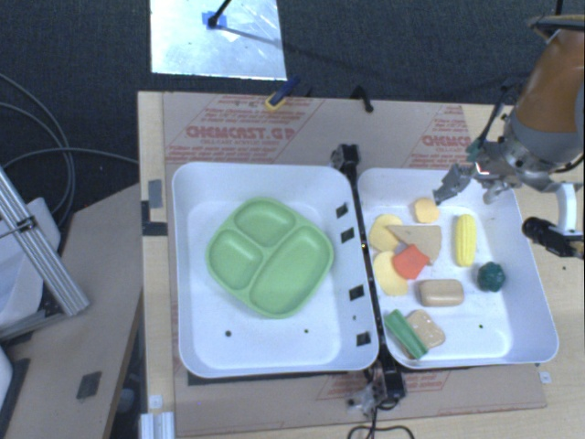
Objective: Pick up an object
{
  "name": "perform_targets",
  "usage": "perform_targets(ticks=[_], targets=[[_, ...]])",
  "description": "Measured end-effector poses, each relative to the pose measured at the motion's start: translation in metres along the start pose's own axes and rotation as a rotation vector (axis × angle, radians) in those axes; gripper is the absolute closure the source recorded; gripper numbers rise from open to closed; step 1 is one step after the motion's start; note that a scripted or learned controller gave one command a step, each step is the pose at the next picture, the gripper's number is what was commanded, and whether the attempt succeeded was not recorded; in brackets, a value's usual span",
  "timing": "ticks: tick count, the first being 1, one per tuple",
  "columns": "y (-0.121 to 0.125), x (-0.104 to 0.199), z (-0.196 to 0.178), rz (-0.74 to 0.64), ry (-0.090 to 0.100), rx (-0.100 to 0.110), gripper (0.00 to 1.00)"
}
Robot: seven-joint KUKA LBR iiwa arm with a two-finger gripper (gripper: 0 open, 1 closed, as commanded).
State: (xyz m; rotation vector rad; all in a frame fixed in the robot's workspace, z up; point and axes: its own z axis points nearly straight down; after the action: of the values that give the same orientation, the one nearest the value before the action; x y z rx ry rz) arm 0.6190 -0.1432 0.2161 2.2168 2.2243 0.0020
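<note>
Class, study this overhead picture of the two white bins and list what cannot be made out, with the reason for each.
- Grey arm with orange band: its upper part is cut off by the camera view's right edge.
- Gripper: too small and blurred to judge its state or contents.
- Pale yellow round pieces: partly covered by the tan wedge and orange-red block.
- Dark green lumpy object: too small to identify.

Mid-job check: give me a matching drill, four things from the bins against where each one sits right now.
Things:
1. green divided plate
2. corn cob
3. dark green ball
4. green stick

Places:
A. right bin, near front edge
B. left bin, middle
C. right bin, right side below the corn
D. right bin, upright toward the back right

Pairs: 1-B, 2-D, 3-C, 4-A
</note>
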Motion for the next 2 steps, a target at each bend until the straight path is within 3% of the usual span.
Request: perform_targets(ticks=[1, 2], targets=[[-0.081, 0.03, 0.099, 0.002, 0.005, 0.015, 0.0], [-0.059, 0.061, 0.132, -0.002, 0.001, 0.001, 0.0]])
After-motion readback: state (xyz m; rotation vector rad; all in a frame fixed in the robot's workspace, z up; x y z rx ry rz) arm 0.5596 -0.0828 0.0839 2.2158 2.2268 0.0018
